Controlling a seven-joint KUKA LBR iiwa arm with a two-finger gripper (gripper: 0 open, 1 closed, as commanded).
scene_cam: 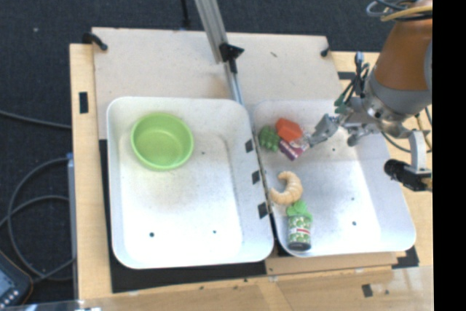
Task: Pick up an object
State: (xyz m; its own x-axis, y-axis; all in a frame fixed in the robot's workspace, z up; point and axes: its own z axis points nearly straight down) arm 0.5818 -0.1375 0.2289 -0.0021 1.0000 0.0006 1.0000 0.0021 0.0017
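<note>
In the right bin (378, 222), a small purple object (289, 151) lies beside an orange object (288, 130) and a green leafy toy (268, 138) at the bin's upper left. My gripper (312, 139) reaches in from the right at a slant, its tip right next to the purple object. I cannot tell whether it touches it. Lower down lie a tan croissant (286, 189) and a green can (298, 226) near the bin's left wall.
The left bin (182, 229) holds a light green bowl (162, 141) in its upper left corner. A metal post (207, 4) rises at the back between the bins. The right bin's centre and right side are bare white floor.
</note>
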